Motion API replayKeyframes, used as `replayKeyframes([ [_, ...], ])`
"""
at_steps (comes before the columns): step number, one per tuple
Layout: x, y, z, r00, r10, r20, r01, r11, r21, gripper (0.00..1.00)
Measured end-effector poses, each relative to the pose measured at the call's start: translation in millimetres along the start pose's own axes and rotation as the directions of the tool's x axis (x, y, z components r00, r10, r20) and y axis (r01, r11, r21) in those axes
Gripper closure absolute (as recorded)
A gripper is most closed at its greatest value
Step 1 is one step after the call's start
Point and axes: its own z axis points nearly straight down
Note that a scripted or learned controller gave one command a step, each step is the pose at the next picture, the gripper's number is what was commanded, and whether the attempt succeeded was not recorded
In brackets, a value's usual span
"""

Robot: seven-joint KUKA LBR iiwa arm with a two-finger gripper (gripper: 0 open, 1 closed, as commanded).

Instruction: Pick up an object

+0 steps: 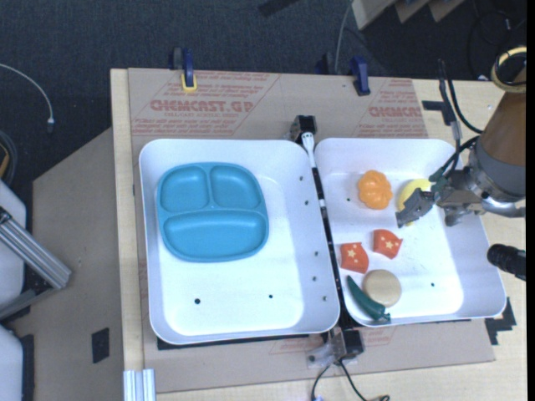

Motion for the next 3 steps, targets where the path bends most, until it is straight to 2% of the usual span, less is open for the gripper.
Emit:
replayKeyframes([
  [1,0,2,-5,1.000,-0.003,0.002,0.003,1.000,-0.011,0.00],
  [3,2,3,122,1.000,-0.002,0.000,0.002,1.000,-0.004,0.00],
])
